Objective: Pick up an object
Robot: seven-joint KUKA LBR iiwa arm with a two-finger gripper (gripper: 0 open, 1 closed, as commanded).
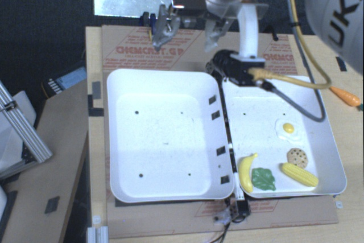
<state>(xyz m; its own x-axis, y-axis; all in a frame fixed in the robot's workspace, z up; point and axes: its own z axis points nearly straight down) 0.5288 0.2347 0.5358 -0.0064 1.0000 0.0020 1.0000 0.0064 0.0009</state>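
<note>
- The gripper (187, 28) hung high over the far edge of the bins, its two fingers spread apart with nothing between them.
- The right bin (324, 139) held every candidate, clustered near its front: a fried egg (288, 128), a cookie (297, 157), a corn cob (300, 174), a banana (245, 173) and a green leaf (263, 178).
- The banana lay just beside the leaf and close to the divider between the bins.
- The corn cob looked the best target, judging by its free sides.
- A good try would centre the fingers across its short width, then descend straight.
- The flat egg and leaf would likely slip.
</note>
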